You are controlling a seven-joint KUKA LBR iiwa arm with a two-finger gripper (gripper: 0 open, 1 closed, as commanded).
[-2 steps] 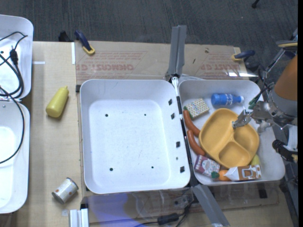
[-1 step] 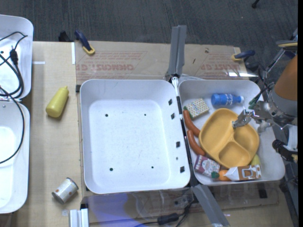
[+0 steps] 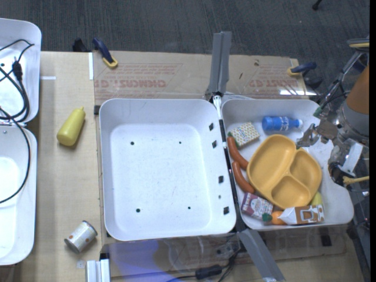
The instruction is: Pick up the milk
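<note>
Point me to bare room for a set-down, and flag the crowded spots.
Free: the left bin, bare floor wall to wall. Also the bench strip between that bin's left wall, the mustard bottle and the tin can. Crowded: the right bin, packed with the yellow divided plate, blue bottle, sausages and cartons; the gripper hangs at its right edge.

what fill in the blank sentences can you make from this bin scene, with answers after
1. The yellow divided plate lies in the ___ bin.
2. The blue bottle lies on its ___ near the bin's far wall.
3. The yellow mustard bottle lies on the bench, ___ both bins.
4. The milk carton lies near that bin's ___ edge.

Missing words: right; side; outside; front
</note>
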